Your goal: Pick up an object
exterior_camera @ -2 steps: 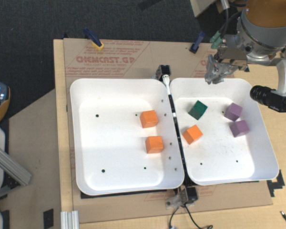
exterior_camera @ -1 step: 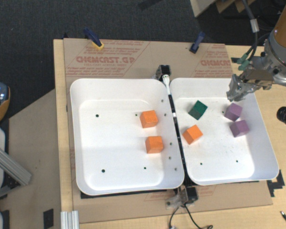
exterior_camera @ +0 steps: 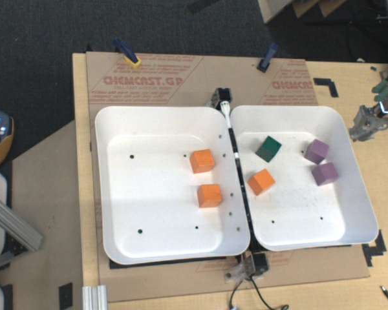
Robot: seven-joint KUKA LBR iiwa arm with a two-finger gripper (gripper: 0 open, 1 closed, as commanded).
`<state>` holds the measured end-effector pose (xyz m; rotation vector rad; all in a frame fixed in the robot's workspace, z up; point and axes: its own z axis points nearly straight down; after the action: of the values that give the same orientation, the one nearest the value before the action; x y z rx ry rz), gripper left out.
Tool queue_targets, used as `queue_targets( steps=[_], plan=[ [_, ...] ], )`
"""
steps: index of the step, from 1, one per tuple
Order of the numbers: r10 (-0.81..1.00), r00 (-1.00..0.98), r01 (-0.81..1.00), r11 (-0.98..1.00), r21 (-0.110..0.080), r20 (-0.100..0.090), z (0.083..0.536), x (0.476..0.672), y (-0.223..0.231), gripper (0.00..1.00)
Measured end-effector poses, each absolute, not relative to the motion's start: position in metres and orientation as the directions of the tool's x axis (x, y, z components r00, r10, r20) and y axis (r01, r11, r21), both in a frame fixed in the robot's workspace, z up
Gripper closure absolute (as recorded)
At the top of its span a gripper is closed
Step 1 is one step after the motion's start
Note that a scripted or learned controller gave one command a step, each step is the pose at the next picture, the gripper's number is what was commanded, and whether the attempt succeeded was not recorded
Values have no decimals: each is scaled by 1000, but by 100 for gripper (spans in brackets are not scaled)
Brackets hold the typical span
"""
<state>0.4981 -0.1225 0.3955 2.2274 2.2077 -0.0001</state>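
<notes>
Left bin: two orange cubes are set near its right wall, with open floor to their left. Right bin: a green cube, an orange cube and two purple cubes are spread across the upper half; the lower half is left free.

The tabletop is covered by printed cardboard, held at its far edge by a yellow-tipped clamp and a blue clamp. Two white bins are set on it, touching: left bin, right bin
</notes>
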Motion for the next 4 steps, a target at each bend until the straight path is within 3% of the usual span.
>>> queue_targets(
  steps=[1,2,3,4],
  plan=[
    [1000,6,1000,-6,-2,-1,382,478,-187,100],
    [1000,3,1000,-3,-2,0,347,479,-226,100],
    [1000,1,1000,-1,-8,4,247,478,-223,100],
    [1000,1,1000,-1,-6,3,179,478,-223,100]
  ],
)
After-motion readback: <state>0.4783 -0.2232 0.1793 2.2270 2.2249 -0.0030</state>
